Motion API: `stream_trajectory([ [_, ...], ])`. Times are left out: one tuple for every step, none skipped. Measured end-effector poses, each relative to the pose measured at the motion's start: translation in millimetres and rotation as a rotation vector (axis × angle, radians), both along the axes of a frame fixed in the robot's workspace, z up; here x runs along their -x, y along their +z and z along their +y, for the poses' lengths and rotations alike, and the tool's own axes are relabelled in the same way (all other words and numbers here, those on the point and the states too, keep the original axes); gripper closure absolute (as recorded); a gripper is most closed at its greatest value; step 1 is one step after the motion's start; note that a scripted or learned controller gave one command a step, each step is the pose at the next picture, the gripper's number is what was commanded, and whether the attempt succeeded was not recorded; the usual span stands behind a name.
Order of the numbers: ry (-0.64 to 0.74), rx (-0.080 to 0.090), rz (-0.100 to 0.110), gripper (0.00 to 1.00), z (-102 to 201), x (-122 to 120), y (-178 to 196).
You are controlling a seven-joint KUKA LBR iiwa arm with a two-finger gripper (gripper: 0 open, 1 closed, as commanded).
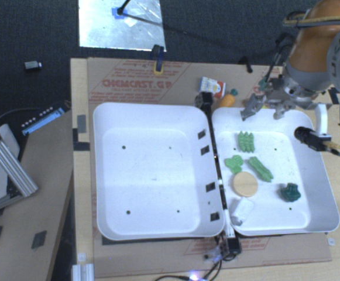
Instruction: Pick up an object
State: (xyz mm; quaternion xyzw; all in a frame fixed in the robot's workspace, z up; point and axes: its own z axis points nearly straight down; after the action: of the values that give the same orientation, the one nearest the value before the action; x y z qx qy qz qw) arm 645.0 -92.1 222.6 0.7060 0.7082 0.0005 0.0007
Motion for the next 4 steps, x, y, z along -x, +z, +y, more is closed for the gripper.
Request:
stream_trajectory([
  [0.003, 0.000, -0.004, 1.00, 0.4, -1.1, 11.6],
  [0.008, -0.003, 0.002, 1.00, 83.3, 5.8, -10.5],
  [0.010, -0.004, 0.003, 1.00, 174.8, 8.8, -39.5],
  [0.008, -0.004, -0.002, 1.00, 243.9, -14.9, -45.2],
])
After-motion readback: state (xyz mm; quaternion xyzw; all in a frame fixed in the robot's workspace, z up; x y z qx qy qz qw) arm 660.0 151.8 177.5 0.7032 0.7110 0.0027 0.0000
